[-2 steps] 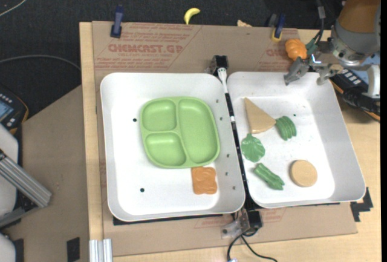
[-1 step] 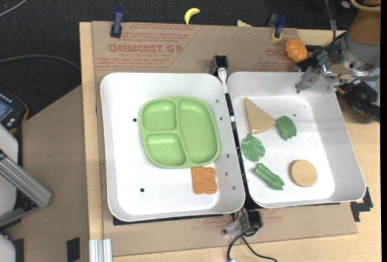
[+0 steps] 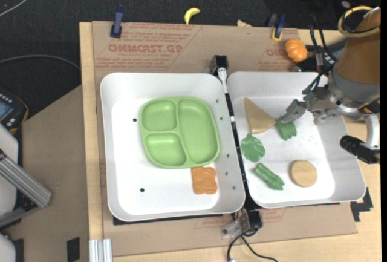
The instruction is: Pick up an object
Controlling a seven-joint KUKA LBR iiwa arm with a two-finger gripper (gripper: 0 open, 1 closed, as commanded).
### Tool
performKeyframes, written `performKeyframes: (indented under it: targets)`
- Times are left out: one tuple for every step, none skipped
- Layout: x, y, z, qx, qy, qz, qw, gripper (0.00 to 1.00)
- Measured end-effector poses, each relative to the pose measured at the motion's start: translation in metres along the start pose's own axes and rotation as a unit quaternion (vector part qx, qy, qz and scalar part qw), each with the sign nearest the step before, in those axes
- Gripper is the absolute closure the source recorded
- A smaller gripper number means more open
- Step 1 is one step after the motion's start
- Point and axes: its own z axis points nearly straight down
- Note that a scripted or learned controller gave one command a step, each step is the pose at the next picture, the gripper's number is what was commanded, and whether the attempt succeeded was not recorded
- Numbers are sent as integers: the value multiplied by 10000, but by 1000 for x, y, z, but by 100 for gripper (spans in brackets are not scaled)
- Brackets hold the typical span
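Note:
My gripper [image 3: 295,114] is low over the middle of the right bin [image 3: 338,185], with the arm coming in from the right. Its tip sits just above a small ribbed green piece [image 3: 287,130] and beside a tan wedge [image 3: 258,116]; whether it touches the green piece is unclear. Further forward in the same bin lie a green leafy piece [image 3: 253,147], a green pod [image 3: 269,175] and a round tan biscuit [image 3: 303,172].
The left bin [image 3: 121,134] holds a green divided plate [image 3: 179,132] and an orange waffle-like piece [image 3: 204,180]. A black divider clip [image 3: 220,65] marks where the bins meet. On the bench behind lie a small orange fruit [image 3: 295,49] and a yellow banana [image 3: 191,14].

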Motion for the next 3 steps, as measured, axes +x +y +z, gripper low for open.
performKeyframes:
  targets:
    - [20, -59, 81, 15, -4, 19, 10000, 0]
    - [18, -54, 66, -48, -31, 18, 10000, 100]
    - [63, -33, 29, -60, -28, -17, 10000, 100]
